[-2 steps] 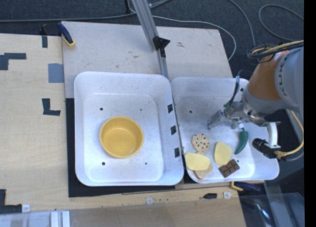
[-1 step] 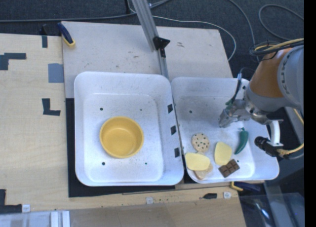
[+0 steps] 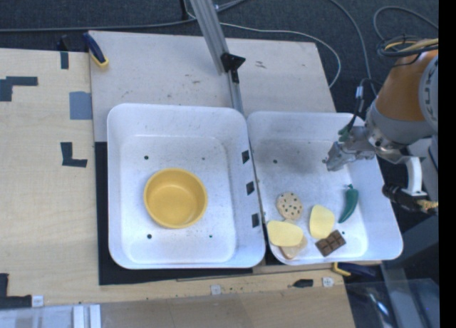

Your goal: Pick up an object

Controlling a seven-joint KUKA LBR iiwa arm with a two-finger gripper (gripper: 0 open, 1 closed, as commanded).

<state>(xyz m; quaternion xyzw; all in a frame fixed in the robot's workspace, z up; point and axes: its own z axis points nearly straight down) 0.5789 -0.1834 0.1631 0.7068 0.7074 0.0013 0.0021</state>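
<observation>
The counter carries two white bins side by side. The left bin holds a yellow bowl, sitting upright, left of centre and toward the lower part of the frame.

The right bin has its things gathered along its lower edge. A green pepper lies near the right wall with its long axis nearly vertical in the frame, leaning a little, its upper tip pointing toward the top and its lower end curving down and left. Just left of it lies a pale yellow slice, and touching its lower edge a brown chocolate bar, long axis running from lower left to upper right. A speckled cookie lies further left, apart from the slice. Below it a larger yellow piece rests on a tan piece at the bin's lower rim.

The arm enters from the right of the frame, and the tool sits over the right part of the right bin, above the pepper in the frame and apart from it. Nothing is seen in its grasp; how far it is open cannot be told.
</observation>
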